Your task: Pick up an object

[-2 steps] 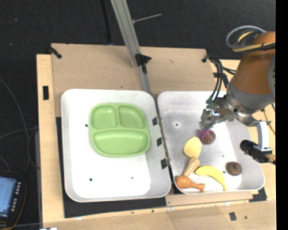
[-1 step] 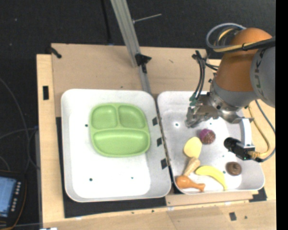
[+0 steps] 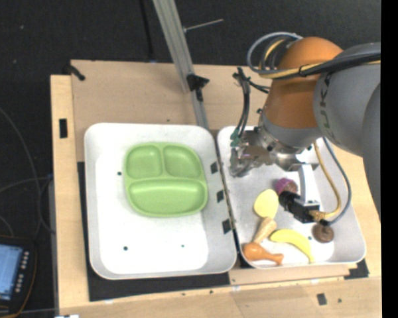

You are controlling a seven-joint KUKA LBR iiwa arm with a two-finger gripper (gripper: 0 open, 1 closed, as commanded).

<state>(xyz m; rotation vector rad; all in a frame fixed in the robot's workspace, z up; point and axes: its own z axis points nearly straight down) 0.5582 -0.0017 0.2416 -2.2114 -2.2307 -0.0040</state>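
My gripper [image 3: 241,165] hangs over the upper left part of the right bin [image 3: 341,254], close to the wall between the bins. Nothing shows in it. Below and right of it lie a pale yellow spoon-shaped piece [image 3: 266,205], a yellow banana [image 3: 294,242] and an orange toy piece [image 3: 261,251] near the bin's front edge. A small purple object [image 3: 286,185] sits just right of the yellow piece, partly behind the robot's hardware. A brown round object [image 3: 324,234] rests toward the right side.
The left bin [image 3: 106,244] holds a green divided plate [image 3: 166,179] in its upper half. A grey metal post [image 3: 179,45] slants up from between the bins at the back. The grey and orange arm [image 3: 305,85] covers the right bin's upper right.
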